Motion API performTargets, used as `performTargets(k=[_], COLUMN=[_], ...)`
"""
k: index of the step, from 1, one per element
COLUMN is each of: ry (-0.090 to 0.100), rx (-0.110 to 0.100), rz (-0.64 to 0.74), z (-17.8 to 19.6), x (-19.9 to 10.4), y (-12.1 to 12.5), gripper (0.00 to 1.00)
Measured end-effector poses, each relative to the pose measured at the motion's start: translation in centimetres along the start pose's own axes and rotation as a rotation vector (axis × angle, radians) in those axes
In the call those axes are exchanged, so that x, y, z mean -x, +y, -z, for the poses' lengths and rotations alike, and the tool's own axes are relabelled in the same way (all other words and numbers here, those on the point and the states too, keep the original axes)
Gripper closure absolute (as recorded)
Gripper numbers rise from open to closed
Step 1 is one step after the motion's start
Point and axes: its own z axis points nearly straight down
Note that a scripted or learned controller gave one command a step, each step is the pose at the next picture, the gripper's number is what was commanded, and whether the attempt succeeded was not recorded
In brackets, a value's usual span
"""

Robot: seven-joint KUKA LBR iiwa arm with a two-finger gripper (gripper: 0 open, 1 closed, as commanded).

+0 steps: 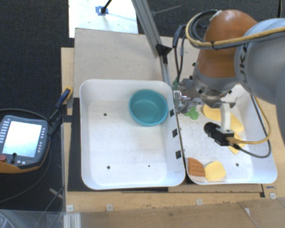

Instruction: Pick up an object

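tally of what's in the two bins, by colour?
Teal: 1, the bowl in the left bin.
Green: 1, a small piece beside the arm's wrist, right bin.
Yellow: 3, the near-corner piece and two partly hidden flat pieces.
Orange-brown: 1, the waffle-like piece.
Total: 6 visible; the arm may hide more.

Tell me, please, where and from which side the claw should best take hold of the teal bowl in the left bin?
Probably by the rim, from straight above. The teal bowl stands upright with its mouth open upward, so one finger can go inside and one outside its thin wall. It sits against the far wall of the left bin, so the near rim, facing the bin's bare floor, looks the freest spot.
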Motion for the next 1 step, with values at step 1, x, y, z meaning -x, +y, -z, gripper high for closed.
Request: performTargets(k=[1], ry=[0.000], rx=[0.000], rz=[0.000], z=[-1.44], x=[-4.48], y=[-1.81], gripper=[1.00])
